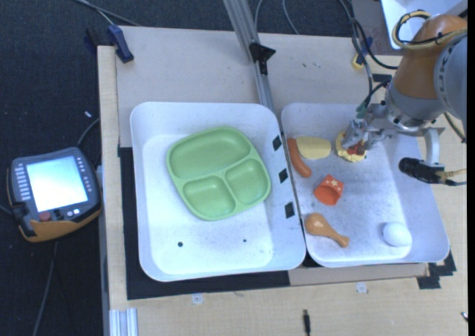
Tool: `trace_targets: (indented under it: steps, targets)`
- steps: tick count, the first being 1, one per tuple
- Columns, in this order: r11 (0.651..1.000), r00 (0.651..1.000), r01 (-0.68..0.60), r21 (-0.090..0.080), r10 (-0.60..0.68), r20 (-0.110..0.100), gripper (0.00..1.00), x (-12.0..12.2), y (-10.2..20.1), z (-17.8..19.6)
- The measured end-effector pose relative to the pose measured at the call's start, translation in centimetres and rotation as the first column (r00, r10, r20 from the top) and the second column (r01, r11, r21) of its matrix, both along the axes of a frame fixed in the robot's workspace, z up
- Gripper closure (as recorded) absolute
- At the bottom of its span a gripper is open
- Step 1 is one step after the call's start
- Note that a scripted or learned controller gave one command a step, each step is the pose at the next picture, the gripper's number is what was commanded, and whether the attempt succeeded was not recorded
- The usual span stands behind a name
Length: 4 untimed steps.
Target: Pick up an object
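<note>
Egg (396,234), drumstick (326,228) in R bin (423,212)

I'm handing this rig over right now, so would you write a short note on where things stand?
Gripper: low in the right bin, at a small yellow-and-red item; finger state unclear.
Also in the right bin: hot dog, yellow piece, orange block, drumstick, white egg.
Left bin: green divided plate.
Done: nothing visibly lifted.
Left: grasp and raise one object.

One fixed camera looks down slantwise over both white bins (148,179), fairly near.
</note>
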State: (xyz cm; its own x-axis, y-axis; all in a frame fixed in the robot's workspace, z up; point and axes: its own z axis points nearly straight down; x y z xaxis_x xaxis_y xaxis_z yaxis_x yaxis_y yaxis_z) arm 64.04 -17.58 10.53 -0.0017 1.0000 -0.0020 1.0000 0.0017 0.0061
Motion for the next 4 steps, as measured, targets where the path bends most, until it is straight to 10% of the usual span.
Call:
trace_targets:
  steps: [4]
  targets:
    - [1.0, 1.0, 0.0, 0.0, 0.0, 0.0, 1.0, 0.8, -0.5, 19.3]
